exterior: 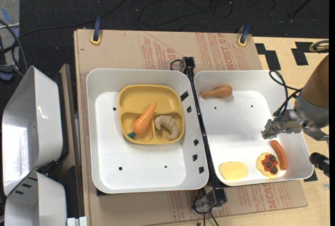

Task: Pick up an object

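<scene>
My gripper (272, 130) hangs over the right side of the right bin (246, 115), reaching in from the right. Just below it lies a red sausage (280, 153), and beside that a small round tart with red berries (268, 164). A flat yellow disc (233, 170) lies near the bin's front edge. At the bin's back lies a brown chicken drumstick (218, 92). I see nothing between the fingers.
The left bin (104, 131) bears a yellow divided plate (131, 97) with an orange carrot (145, 117) and a pale shrimp (167, 125). A black divider strip runs between the bins. White containers stand at the far left.
</scene>
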Robot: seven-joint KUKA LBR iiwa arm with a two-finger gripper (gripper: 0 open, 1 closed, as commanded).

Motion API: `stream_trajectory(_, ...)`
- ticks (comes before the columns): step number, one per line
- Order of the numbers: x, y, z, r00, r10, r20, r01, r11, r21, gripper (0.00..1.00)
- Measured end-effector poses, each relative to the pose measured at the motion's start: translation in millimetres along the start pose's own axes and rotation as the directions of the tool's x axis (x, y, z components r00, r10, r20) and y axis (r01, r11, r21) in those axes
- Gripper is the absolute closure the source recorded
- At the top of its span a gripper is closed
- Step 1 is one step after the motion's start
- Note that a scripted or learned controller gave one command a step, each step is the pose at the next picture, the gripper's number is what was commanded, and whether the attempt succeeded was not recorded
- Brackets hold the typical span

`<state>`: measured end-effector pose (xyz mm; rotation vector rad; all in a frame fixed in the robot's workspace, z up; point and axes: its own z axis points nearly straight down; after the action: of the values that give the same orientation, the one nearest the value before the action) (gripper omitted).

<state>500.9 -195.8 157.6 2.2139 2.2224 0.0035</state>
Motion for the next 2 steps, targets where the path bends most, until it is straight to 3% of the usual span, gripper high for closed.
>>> stream_trajectory(2,-0.8,7.2,-92.2,1.000,0.000,0.001,0.000,1.000,-0.001,1.00)
